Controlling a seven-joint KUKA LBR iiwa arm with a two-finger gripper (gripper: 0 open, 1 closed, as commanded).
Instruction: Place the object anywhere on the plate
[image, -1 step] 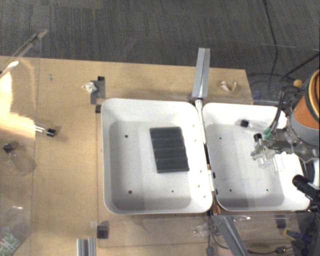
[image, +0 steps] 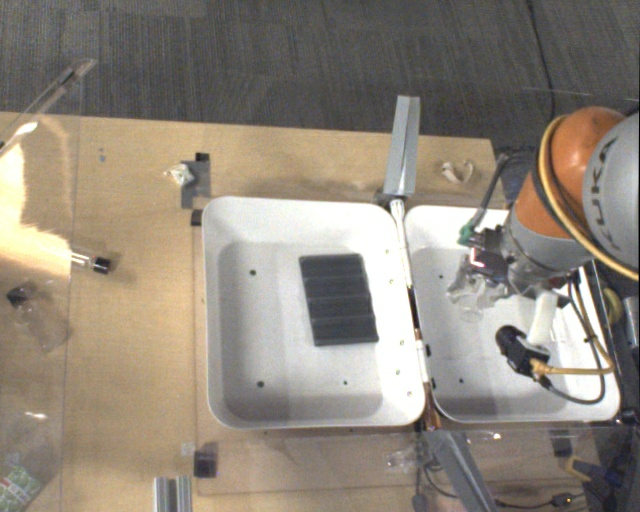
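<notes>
A dark grey ridged rectangular plate (image: 340, 299) lies flat in the middle of the left bin (image: 225, 330). My gripper (image: 472, 287) hangs low over the left part of the right bin (image: 450, 395), below the orange-banded wrist, and its end looks pale and translucent. Nothing can be made out held in it. A short white cylinder (image: 541, 316) and a black lump (image: 514, 347) show just right of the gripper. I cannot tell whether they are loose things or parts of the arm's cabling.
A raised rim (image: 410, 300) separates the two bins. A grey metal post (image: 403, 150) stands behind that divide. Yellow and black cables (image: 575, 375) loop over the right bin's right side. Small black items (image: 100, 265) lie on the wooden bench at left.
</notes>
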